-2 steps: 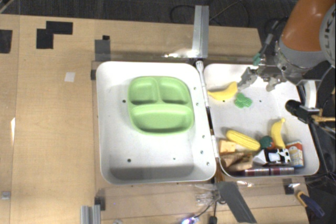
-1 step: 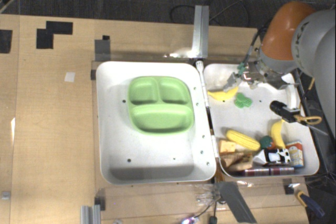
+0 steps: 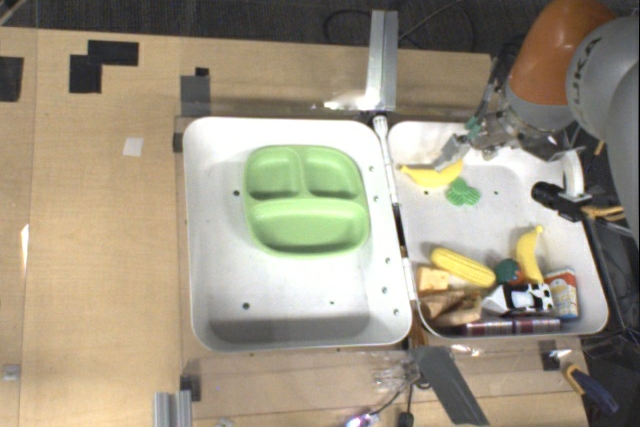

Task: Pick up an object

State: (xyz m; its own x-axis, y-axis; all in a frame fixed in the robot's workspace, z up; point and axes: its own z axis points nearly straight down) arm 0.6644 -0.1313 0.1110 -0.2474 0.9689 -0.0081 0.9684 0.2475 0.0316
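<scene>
Yellow curved banana [image 3: 432, 176] (smooth plastic) under pincer [image 3: 462, 141] — finger gap unreadable, cannot tell.

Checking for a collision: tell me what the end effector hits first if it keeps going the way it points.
Probably the yellow banana at the top of the right bin: the end effector points down-left at it, though its height above it is unclear.

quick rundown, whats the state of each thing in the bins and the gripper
green divided plate: lying flat, right way up, in the left bin
banana: lying at the top of the right bin, just under the gripper
second banana: lying near the right wall
corn cob: lying on its side
marker: lying flat along the bottom wall
gripper: over the banana
</scene>
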